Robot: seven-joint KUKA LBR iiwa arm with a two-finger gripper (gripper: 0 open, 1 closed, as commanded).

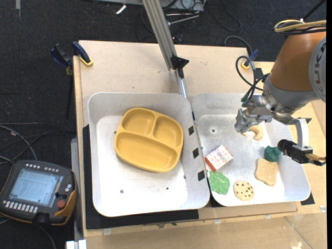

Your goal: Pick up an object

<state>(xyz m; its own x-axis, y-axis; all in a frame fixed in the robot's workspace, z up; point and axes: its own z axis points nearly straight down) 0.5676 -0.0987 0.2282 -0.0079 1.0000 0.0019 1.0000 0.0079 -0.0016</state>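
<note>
Small tan, curved obj (256,133) lies in the right bin (228,115), upper half, touching the lower edge of my tool (248,122). My tool sits right over it, pointing down; I can't tell how the tool is set or whether it has the obj. Obj partly hidden by the tool.

Other things in the same bin, all lower down: dark green lump (272,153) just below-right of the tan obj; toast-shaped tan slab (266,172) just under that lump; round choc-chip cookie (243,190) near the front edge, left of the slab; bright green leafy piece (219,182) at the bin's left wall, beside the cookie; small white box w/ red print (219,157) above the leafy piece, tilted.

My arm (298,61) comes in from the right, orange band above grey wrist, w/ a black part sticking out over the bin's right side.

Left bin (104,139) holds a yellow divided plate (149,139), three compartments, roughly centre, turned at an angle.

Both bins sit side by side on a light wood bench (129,69). A grey metal pole (161,27) slants down to the seam btw the bins. Teach pendant w/ screen (36,188) lies on the dark floor, lower left.
</note>
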